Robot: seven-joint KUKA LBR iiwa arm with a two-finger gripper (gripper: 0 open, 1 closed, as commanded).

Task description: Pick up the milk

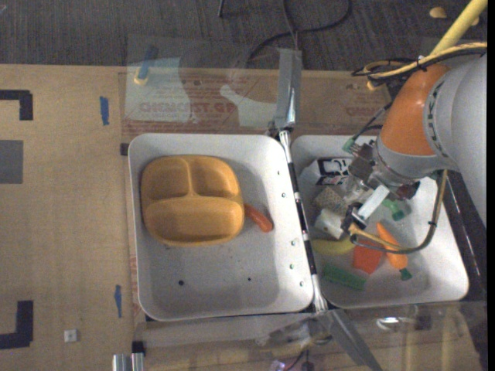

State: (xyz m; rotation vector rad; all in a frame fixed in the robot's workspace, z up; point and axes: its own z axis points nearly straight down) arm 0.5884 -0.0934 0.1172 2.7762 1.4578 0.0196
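The milk, a small carton with a black and white print, lies at the far left of the right bin. My gripper is low in that same bin, just on the near side of the carton, among several toy foods. The grey arm with its orange band reaches in from the right above it. Nothing can be seen lifted off the bin floor.
Around the gripper lie a yellow banana, a green block, a red-orange piece, a carrot and a small green piece. The left bin holds an orange divided plate and an orange carrot-like piece.
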